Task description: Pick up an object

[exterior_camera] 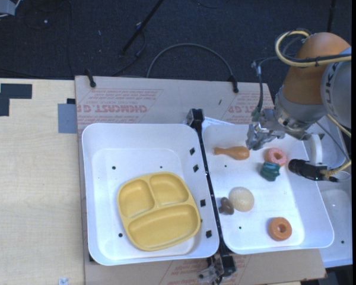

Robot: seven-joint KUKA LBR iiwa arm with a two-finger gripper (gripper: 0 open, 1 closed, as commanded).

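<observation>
Two bins sit side by side on the counter (pixel 35 177). The left bin (pixel 101 141) holds a divided tray (pixel 158 211), lying toward its near right part. In the right bin (pixel 311 218), a drumstick-shaped toy (pixel 232 152) lies at the far left, a ring (pixel 276 156) to its right, and a small block (pixel 270 171) just before the ring. Nearer, a ball (pixel 241 198) lies beside a small lump (pixel 226 206) on its left; a second ring (pixel 279 228) lies at near right. The claw (pixel 258 136) hangs behind and just right of the drumstick-shaped toy.

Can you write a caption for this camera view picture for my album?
Robot gripper hovers by a toy drumstick in the right bin; yellow tray sits in the left.
</observation>
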